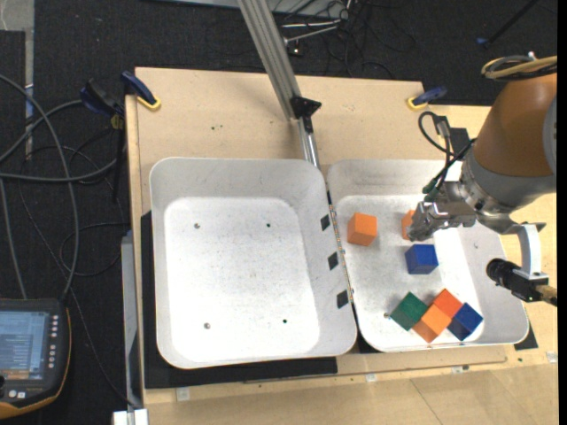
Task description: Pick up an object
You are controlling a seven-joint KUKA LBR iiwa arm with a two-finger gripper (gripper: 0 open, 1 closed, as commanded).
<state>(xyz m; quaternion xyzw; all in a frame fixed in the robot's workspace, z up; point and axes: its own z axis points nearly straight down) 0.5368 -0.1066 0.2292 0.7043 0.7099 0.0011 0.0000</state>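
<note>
— Where was your end effector (423, 227) just then?

— Low over the right bin (381, 177), toward its 12 o'clock wall, with my arm (518, 144) coming in from 3 o'clock. Whether it was open or closed I could not tell; from above, the wrist hid that part.

— And what was it meant to take?

— Any one block would do. The nearest was an orange scrap (408, 223) showing at the end effector's 9 o'clock edge, touching it or tucked just under. I judged it to be a block, but most of it was hidden, so I could not say it was between anything.

— What else lay close?

— A blue cube (422, 258) sat just beside the end effector at 6 o'clock, apart from it. An orange cube (361, 228) stood farther off at 9 o'clock, near the bin's left wall, with bare floor round it.

— And the rest?

— A cluster at 6 o'clock, well apart, against the near wall: green block (408, 311), then an orange one (438, 314), then another blue (465, 320), all touching in a row.

— So which way did the move turn?

— Hardly sideways at all, in my judgement. The hidden orange piece lay almost straight below; the blue cube needed a short pull toward 6 o'clock. None had a long axis to line up with.
</note>
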